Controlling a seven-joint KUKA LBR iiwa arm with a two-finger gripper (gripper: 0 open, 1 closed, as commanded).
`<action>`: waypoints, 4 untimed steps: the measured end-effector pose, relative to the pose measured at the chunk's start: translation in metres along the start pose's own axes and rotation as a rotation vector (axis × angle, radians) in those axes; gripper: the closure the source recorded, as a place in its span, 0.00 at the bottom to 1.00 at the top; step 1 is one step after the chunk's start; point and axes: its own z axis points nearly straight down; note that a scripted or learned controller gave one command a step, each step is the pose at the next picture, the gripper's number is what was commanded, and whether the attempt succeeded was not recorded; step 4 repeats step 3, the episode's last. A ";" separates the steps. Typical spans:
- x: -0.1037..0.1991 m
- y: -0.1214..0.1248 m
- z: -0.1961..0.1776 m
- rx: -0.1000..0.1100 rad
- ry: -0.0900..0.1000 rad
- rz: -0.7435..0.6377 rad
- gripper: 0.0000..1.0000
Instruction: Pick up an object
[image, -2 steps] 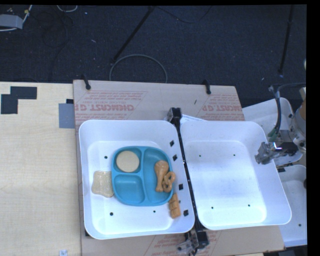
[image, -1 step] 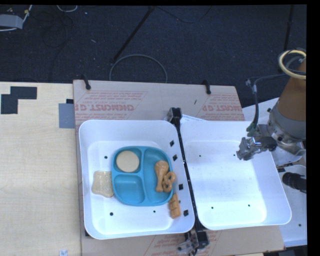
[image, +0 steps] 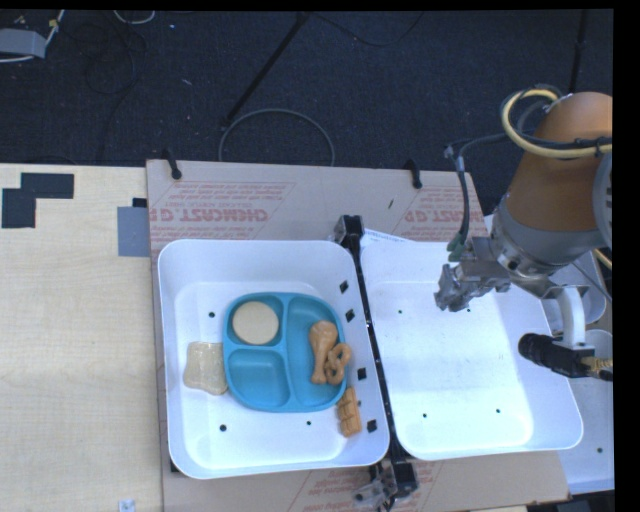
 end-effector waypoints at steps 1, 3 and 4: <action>0.047 0.012 0.020 0.002 0.000 0.001 1.00; 0.152 0.037 0.038 0.001 -0.001 0.001 1.00; 0.152 0.037 0.038 0.001 -0.001 0.001 1.00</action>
